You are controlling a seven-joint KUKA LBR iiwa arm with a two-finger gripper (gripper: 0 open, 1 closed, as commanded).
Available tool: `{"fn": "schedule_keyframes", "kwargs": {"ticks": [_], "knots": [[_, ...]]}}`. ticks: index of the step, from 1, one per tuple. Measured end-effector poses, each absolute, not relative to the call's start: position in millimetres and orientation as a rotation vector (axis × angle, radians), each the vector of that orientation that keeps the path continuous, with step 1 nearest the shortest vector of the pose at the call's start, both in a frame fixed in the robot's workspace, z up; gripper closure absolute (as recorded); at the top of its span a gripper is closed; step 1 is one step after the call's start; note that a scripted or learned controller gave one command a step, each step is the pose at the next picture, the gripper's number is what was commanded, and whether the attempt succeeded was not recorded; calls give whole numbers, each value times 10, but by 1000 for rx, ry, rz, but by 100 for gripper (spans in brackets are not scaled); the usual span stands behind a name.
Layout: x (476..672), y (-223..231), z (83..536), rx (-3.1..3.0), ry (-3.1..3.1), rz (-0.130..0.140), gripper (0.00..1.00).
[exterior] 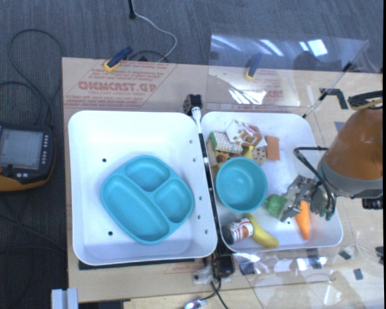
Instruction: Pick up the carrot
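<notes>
The carrot (303,221) is a short orange piece lying near the front right corner of the right bin (309,126). My gripper (307,206) hangs low over the carrot's far end, reaching in from the right under the arm's orange band. It is open, with one finger on each side of the carrot's upper end. The carrot still rests on the bin floor.
A green vegetable (276,205) lies just left of the gripper, beside a teal bowl (242,184). A banana (262,234) and a small can (238,229) sit along the front wall. Snack boxes (235,140) crowd the back. The left bin (90,134) holds a teal divided plate (148,198).
</notes>
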State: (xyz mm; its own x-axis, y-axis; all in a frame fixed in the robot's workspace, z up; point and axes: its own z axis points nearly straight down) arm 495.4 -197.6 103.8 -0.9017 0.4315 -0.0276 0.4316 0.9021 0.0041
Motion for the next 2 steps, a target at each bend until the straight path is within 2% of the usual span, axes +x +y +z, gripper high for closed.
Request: {"fn": "schedule_keyframes", "kwargs": {"ticks": [1, 2], "knots": [[4949, -1976, 1033, 690, 3038, -4, 0], [4892, -2041, 913, 1235, 2874, 5, 0]]}}
